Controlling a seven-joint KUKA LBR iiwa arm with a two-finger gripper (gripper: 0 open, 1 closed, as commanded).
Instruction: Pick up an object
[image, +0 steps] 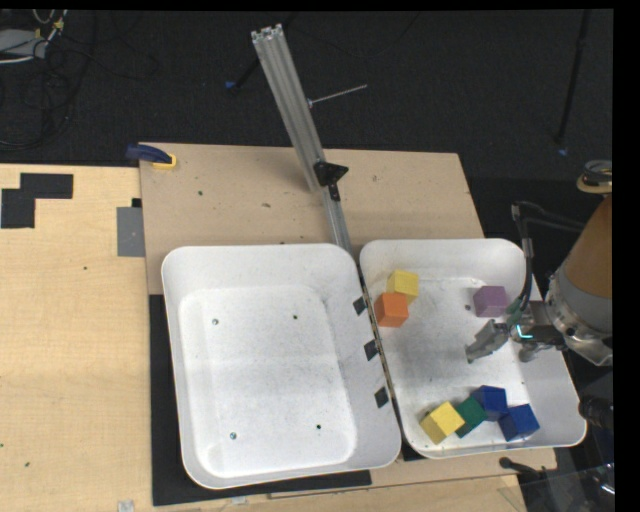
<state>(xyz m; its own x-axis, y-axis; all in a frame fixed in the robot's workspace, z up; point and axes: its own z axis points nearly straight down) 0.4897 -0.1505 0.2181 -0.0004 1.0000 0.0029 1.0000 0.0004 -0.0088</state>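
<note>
The right bin (440, 262) holds several blocks. A yellow block (404, 283) and an orange block (391, 309) lie near its left wall. A purple block (490, 299) sits toward the back right. At the front lie a yellow block (441, 422), a green block (468, 413) and two blue blocks (491, 400) (518, 422). My gripper (490, 341) hangs low over the right side of this bin, just in front of the purple block, fingers spread open with nothing between them.
The left bin (190, 275) stands beside the right one. A slanted aluminium rail (295, 110) rises behind the bins. A blue and yellow clamp (152, 155) lies at the board's back left corner. The arm body (590, 290) fills the right edge.
</note>
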